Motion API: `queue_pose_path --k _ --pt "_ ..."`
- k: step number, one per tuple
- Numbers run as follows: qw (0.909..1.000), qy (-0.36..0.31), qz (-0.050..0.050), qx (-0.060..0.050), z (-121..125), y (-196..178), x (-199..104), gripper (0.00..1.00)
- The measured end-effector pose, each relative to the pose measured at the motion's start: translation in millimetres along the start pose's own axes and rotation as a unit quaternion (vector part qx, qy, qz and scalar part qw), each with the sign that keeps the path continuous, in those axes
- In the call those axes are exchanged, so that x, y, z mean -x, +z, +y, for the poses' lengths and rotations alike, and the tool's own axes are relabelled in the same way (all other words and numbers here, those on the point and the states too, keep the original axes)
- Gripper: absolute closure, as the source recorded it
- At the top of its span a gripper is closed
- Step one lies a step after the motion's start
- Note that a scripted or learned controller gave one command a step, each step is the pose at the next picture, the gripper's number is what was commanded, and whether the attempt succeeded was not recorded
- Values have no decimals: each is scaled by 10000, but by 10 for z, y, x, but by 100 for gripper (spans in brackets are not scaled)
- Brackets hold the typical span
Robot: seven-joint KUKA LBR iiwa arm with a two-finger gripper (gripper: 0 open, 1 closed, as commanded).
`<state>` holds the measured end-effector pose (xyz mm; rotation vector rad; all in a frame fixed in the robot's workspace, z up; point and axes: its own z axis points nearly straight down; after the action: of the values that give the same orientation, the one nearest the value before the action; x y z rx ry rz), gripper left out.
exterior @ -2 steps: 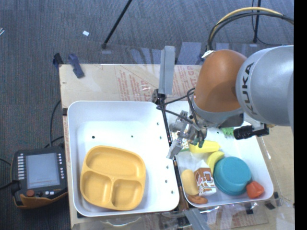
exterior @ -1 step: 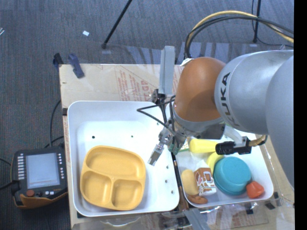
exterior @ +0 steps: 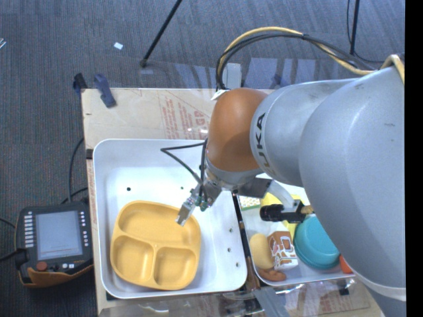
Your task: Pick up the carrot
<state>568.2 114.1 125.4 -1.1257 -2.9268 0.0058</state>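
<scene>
1. Two white bins nearest, side by side: left bin [exterior: 100, 177] holding a yellow divided tray [exterior: 155, 253] lying flat in its front half; right bin [exterior: 299, 282] crowded and largely covered by the arm.
2. Along the right bin's front: a yellow rounded piece [exterior: 260, 250], touching a small printed carton [exterior: 285, 251], then a blue bowl [exterior: 318, 243] just beside the carton.
3. Pressed against the bowl's right side, an orange sliver [exterior: 343, 264], perhaps the carrot, mostly hidden under the arm; well apart from the gripper, in the other bin.
4. Slightly farther back, the gripper [exterior: 187, 211], tilted down-left over the tray's rear right corner; cannot tell whether spread or closed at this angle.
5. Above it, the orange band [exterior: 231, 137] and the bulky grey arm [exterior: 324, 157] filling the right side.
6. Off to the left on the floor, a teach pendant [exterior: 56, 240].
7. Behind the bins, bare bench board [exterior: 152, 111]; farthest, dark carpet with a tripod leg [exterior: 165, 25].
</scene>
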Motion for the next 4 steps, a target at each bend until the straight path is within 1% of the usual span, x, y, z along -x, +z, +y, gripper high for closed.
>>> queue_pose_path --k 1,2,3,4 --pt "10000 -31 -9 5 17 -114 -4 100" --pt "9787 -2055 -19 18 402 388 432 100" --pt "9911 -1318 -174 101 -24 292 108 100" --pt "9910 -1321 -180 107 -21 191 117 100"
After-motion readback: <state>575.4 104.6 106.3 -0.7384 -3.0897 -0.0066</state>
